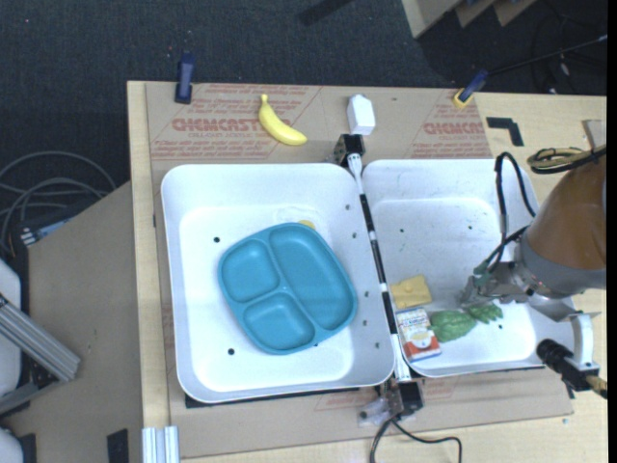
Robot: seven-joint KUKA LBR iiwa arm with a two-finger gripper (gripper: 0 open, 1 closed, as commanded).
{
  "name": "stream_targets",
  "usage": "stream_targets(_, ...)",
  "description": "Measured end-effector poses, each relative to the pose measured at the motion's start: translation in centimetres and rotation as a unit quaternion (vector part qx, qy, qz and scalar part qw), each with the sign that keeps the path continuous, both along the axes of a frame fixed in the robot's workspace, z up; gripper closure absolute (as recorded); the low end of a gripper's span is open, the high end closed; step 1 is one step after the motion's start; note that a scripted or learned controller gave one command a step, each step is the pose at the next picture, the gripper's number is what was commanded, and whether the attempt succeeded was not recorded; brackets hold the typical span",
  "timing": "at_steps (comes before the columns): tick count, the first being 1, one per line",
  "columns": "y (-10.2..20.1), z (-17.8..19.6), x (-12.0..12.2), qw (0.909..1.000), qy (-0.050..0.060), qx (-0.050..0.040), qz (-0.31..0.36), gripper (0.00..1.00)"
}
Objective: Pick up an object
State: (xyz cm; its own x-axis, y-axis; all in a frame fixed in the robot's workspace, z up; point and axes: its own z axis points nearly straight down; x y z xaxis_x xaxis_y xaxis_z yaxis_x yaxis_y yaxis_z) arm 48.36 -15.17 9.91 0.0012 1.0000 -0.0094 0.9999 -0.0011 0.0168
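The right bin (434,201) holds three small things near its front edge. A yellow block (411,290) lies beside the divider, a small red and white carton (417,335) sits just in front of it, and a green leafy toy (461,320) lies to their right. My gripper (485,290) hangs low at the right end of the green toy, right above it or touching it. The grey arm with its orange band (576,230) comes in from the right. A blue divided plate (285,285) rests in the left bin (193,210).
A yellow banana (281,123) and a white block (362,114) lie on the bench behind the bins. A black cable (506,177) loops over the right bin's back corner. The back half of the right bin is bare white floor.
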Motion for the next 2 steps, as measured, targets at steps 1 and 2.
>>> stream_targets(1,-1.6,9.6,-0.4,1.0,0.007,0.0041,0.0,1.0)
stream_targets(2,-0.5,9.6,6.4,1.0,0.008,0.0043,0.001,1.0)
